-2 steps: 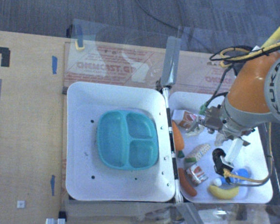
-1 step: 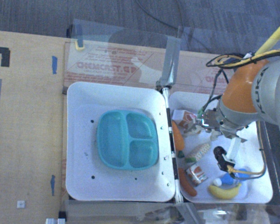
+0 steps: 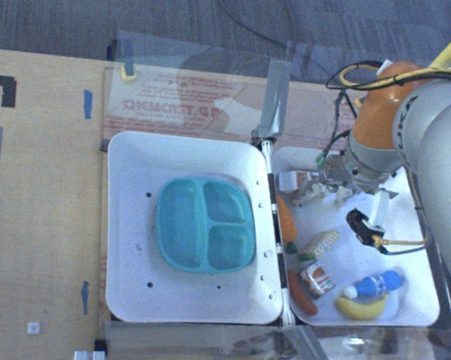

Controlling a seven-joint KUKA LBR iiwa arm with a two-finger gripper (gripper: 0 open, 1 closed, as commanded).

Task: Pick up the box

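Spread fingers of the grey arm, released, nothing between them, low over the back of the right shallow white bin. Just beside them, toward the view's left and tucked into that bin's back left corner: small pale grey box, near the fingers, contact impossible to judge. Orange band above the wrist, over the bin's back edge.

Along the same bin's left wall, in front of the box: long orange carrot. Near the middle: pale knobbly cob-shaped piece, lying at a slant. Toward the front: small red-and-white item, can or carton unclear, just beside a reddish-brown sausage shape at the front left corner. Further right along the front: yellow banana, with a blue plastic bottle on its side just behind it, the two touching or nearly so.

In the left shallow white bin: teal plastic plate with three compartments, flat, near the centre, well apart from the fingers. Both bins side by side on the pale wooden desk, strips of blue tape and black markings on its left part. Beyond the desk's far edge: dark grey carpet and a black cable.
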